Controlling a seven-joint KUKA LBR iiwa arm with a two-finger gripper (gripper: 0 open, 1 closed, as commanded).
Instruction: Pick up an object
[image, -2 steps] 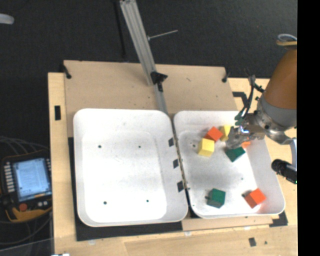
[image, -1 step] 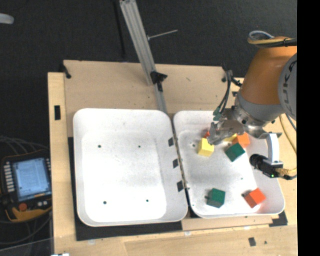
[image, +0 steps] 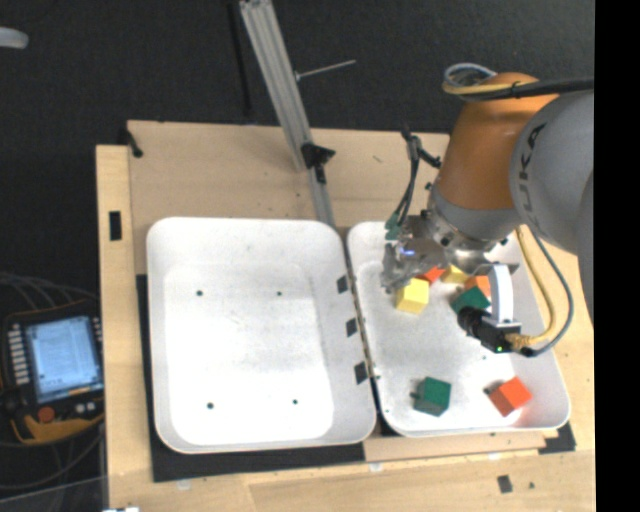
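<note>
At the far left edge of the frame I see a handheld control pendant (image: 55, 365) with a lit screen. Next comes the left white bin (image: 250, 330). A metal pole (image: 290, 110) slants down from the upper middle.

Right of centre is the right white bin (image: 400, 420), with a green block (image: 432, 396) and an orange block (image: 509, 396) near its lower edge, well apart. A yellow block (image: 411, 295) sits in its upper part, directly under the gripper (image: 405, 262), with more coloured pieces crowded just beside it.

I judge the risk to be that crowding: a descent could nudge the yellow block or catch a neighbour instead.

The wrist hides the jaws, so I cannot tell their state or whether they touch anything.
</note>
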